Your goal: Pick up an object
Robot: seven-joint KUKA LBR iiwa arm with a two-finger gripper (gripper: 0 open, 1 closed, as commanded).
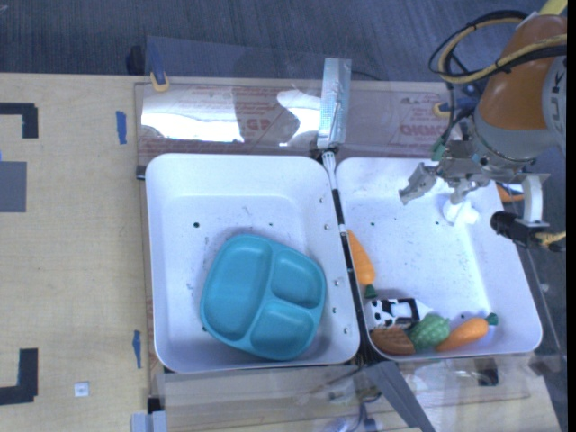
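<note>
While end effector [438,184] hovers, fingers spread, nothing held — carrot [362,259] orange, tapered.

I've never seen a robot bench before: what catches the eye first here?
Probably the big teal divided plate, alone in the left bin. Next, the grey-and-orange arm over the right bin, its gripper near the far edge, and the little toys huddled along that bin's near edge, including an orange carrot.

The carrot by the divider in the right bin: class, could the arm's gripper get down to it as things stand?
Probably yes. The carrot lies apart from the toy pile, with bare bin floor on its open side. The gripper is above the same bin. The divider close beside it may crowd one finger.
</note>
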